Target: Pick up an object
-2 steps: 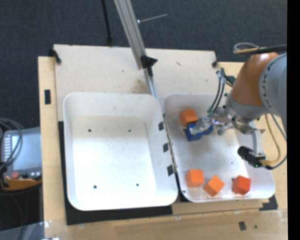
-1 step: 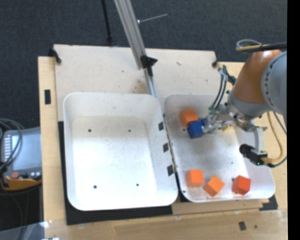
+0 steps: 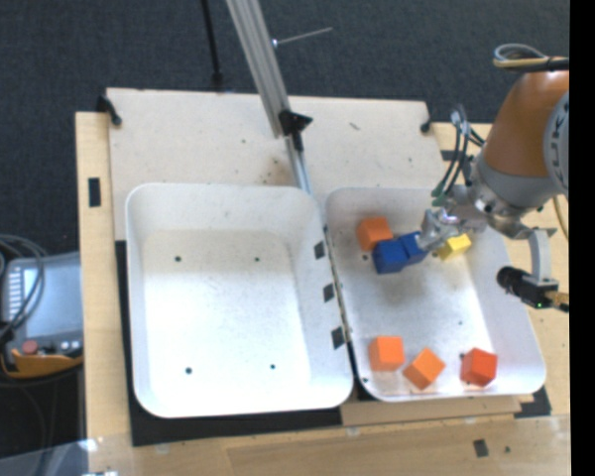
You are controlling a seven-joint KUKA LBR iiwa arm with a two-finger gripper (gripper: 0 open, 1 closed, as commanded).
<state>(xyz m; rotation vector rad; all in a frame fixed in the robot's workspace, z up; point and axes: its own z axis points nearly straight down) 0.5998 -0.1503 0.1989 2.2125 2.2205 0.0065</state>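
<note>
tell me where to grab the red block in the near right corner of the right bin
Take the red block across its left and right faces, coming straight down. It stands apart from the orange block beside it, though the bin wall crowds its right face.

In the right bin lay my blocks: four orange, one blue, one yellow.

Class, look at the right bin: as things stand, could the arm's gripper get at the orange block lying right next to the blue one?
Probably yes. The gripper hangs just right of the blue block, and the orange block lies open from above. But it touches the blue block, so a finger may have little room on that side.
</note>
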